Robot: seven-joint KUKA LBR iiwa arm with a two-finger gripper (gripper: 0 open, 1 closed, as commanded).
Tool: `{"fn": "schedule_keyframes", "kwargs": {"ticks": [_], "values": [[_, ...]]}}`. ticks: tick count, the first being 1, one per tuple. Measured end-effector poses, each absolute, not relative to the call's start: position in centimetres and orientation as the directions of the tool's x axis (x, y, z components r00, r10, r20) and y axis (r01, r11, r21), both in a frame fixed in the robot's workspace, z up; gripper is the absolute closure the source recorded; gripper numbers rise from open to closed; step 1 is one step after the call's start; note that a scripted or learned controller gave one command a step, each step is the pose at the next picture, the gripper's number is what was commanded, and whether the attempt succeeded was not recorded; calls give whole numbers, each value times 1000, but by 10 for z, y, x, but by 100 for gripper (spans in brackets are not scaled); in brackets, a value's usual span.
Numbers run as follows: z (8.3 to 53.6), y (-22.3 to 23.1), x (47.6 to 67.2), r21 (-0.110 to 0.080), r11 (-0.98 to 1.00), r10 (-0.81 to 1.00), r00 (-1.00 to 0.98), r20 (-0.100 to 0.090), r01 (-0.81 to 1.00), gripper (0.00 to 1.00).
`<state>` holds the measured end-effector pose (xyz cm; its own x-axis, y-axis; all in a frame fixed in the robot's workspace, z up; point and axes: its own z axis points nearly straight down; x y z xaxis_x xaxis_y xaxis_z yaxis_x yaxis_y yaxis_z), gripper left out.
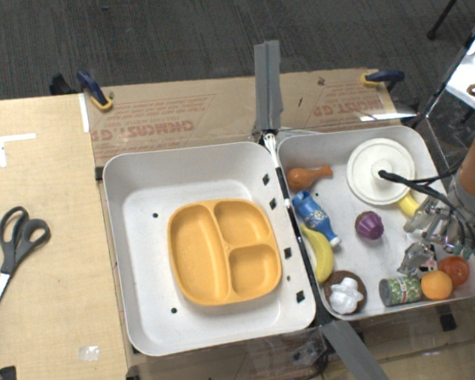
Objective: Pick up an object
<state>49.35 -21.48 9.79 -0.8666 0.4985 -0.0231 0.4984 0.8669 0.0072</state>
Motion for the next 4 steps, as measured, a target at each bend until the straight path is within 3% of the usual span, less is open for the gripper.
{"fn": "schedule_keyframes", "kwargs": {"ticks": [1, 2, 3, 4], "values": [[112, -171, 588, 2, 840, 543, -840, -3, 543, 0], [93, -108, 613, 2, 800, 600, -800, -3, 600, 0], [94, -175, 582, 1, 821, 570, -821, -3, 570, 0], [93, -217, 513, 5, 779, 627, -779, 4, 627, 0]]}}
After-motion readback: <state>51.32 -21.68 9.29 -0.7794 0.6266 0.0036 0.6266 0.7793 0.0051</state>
